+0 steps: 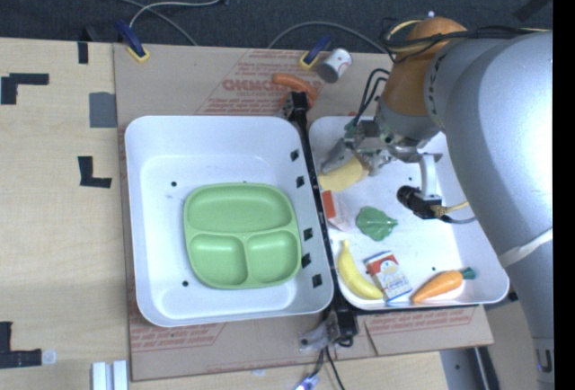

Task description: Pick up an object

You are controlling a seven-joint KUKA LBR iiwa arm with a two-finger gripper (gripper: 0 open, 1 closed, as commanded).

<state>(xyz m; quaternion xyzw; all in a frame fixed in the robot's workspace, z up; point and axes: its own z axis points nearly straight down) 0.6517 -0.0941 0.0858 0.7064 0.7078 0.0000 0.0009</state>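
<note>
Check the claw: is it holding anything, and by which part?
Cannot tell. The claw sits right at a pale yellow object in the right bin, but a grip isn't clear.

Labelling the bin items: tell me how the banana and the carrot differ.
The banana is yellow; the carrot is orange with a green tip. The banana is curved and runs along the right bin's left wall; the carrot is straight and lies near that bin's front right corner. Both rest loose on the bin floor, on either side of a small carton.
</note>
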